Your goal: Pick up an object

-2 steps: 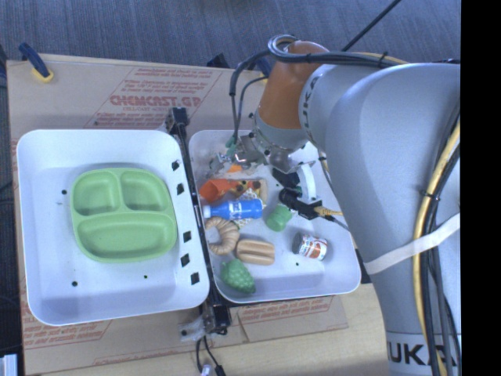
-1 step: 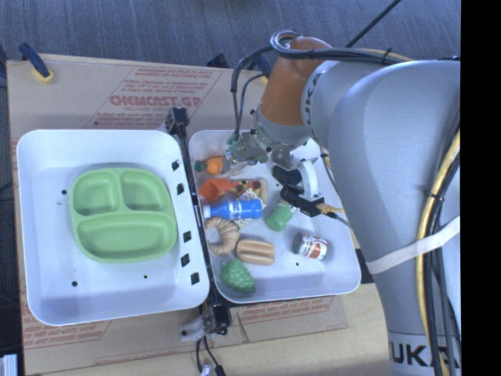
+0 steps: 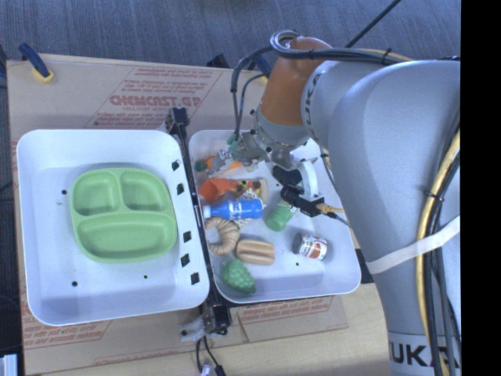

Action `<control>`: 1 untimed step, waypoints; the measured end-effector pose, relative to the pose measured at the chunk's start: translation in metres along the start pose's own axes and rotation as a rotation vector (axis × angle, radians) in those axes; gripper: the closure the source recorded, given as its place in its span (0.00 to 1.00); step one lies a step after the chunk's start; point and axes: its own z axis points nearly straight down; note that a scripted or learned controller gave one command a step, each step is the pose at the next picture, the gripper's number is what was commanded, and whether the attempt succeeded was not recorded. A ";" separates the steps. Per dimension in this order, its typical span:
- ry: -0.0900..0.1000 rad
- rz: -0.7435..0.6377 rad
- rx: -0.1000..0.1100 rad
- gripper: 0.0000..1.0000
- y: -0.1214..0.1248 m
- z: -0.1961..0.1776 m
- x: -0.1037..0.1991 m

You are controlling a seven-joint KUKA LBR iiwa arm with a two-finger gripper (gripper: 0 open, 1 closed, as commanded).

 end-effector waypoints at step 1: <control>0.001 0.108 -0.006 0.00 0.003 0.008 -0.002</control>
